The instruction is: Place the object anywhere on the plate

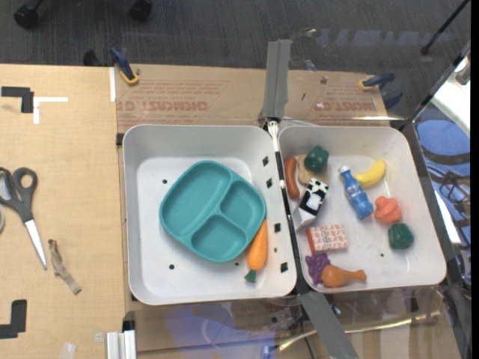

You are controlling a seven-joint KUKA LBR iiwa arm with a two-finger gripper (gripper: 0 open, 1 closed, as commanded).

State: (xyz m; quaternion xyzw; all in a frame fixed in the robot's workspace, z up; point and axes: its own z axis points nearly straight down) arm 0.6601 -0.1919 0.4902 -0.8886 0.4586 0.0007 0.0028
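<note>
Left bin (142, 200): shallow, white, rounded corners, small dark holes in the floor. Holds a teal plate (213, 212), smooth plastic, rounded-square, three compartments, sitting skewed to the bin walls. Holds also the carrot (257, 249): orange, tapered, glossy, green stub at the near end. Lies on the bin floor against the plate's near-right rim, touching or slightly overlapping the rim, not in any compartment. All three compartments bare.

Right bin (419, 200): same white shell, crowded with toy food.
- Far left: dark green lumpy piece (316, 158), and a hot dog (292, 178) along the left wall.
- Centre left: black-and-white blotched block (314, 195), just beside the hot dog.
- Centre: blue bottle (355, 193), white cap, lying flat; yellow banana (372, 173) touching its far end.
- Right: salmon-orange knobbly piece (386, 209), and a dark green rounded piece (400, 235) near it.
- Near: flat red-and-white patterned box (327, 238), a purple grape cluster (317, 265), and a tan drumstick (343, 276) touching the grapes.

Outside the bins: cardboard bench top, scissors (22, 208) far left with grey handles and blades pointing near. Blue clamps (126, 67) at the far cardboard edge. Grey strip (277, 81) running far from the seam between the bins.

Jaw state: cannot tell.
</note>
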